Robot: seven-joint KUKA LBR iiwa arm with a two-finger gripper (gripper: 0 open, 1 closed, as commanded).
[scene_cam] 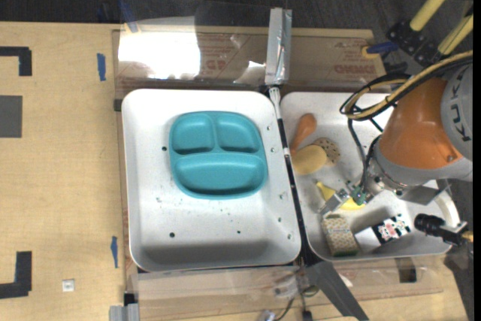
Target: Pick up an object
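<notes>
My gripper [352,195] hung over the right bin [331,105]; its finger state could not be determined. Directly below lay a speckled sponge block [340,234]; left, a tan bun [310,158] and an orange carrot [304,129]; farther left, a teal tray [218,154].

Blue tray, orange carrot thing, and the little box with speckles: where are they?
Blue tray [218,154]: camera view, on the ridge between its compartments.
Carrot [304,128]: camera view, on its middle.
Speckled box [340,234]: camera view, on its top face.
</notes>
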